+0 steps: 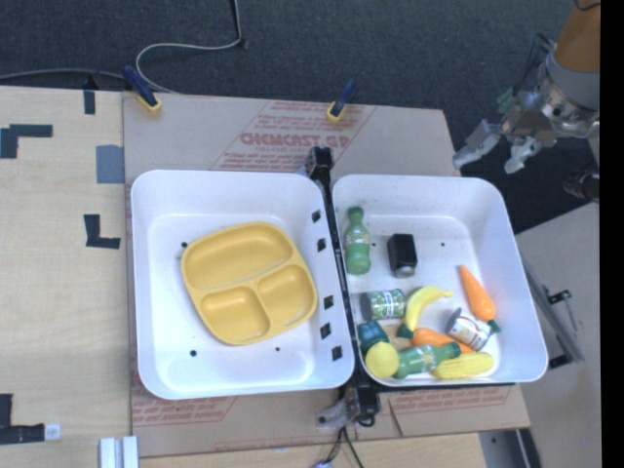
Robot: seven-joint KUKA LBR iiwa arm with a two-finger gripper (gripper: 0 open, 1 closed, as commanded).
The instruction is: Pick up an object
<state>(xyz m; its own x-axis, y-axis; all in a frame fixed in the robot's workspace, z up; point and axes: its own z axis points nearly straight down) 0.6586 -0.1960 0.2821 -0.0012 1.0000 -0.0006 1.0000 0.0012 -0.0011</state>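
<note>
Nothing is being held yet: in the camera view the gripper [494,146] is hovering with its fingers spread and nothing between them, above the surface just beyond the far right corner of the right bin [507,261]. Every candidate is lying in that bin: a green bottle [358,242], a black block [402,253], a banana [425,303] and a carrot [477,293], all nearer the camera than the gripper. Reaching, descending and grasping are all remaining.

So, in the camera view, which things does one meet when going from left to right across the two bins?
Yellow divided plate → green bottle → black box → banana → orange carrot. The crowded pile at the near edge of the right bin overlaps too much to order.
</note>
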